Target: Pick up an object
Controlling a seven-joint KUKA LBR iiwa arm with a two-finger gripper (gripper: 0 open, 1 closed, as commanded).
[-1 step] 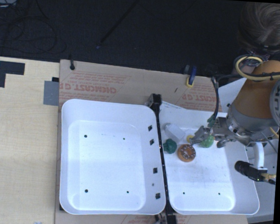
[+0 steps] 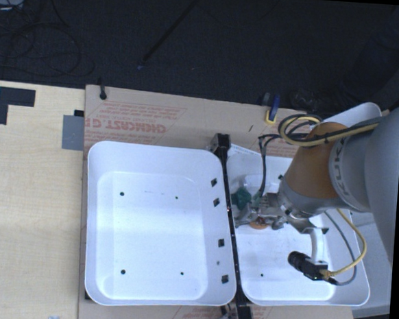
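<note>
Jaws: state cannot be told; gripper (image 2: 258, 212) low in right bin (image 2: 312, 295), beside the divider. Left bin (image 2: 110, 162) bare. Likely target: teal object (image 2: 241, 195) touching gripper. Descend squarely; verify grasp before lifting.

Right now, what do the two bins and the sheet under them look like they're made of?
Left bin and right bin: probably moulded plastic, smooth white with rounded rims and a slight sheen. Sheet: looks like cardboard, matte brown with printed red lettering.
</note>
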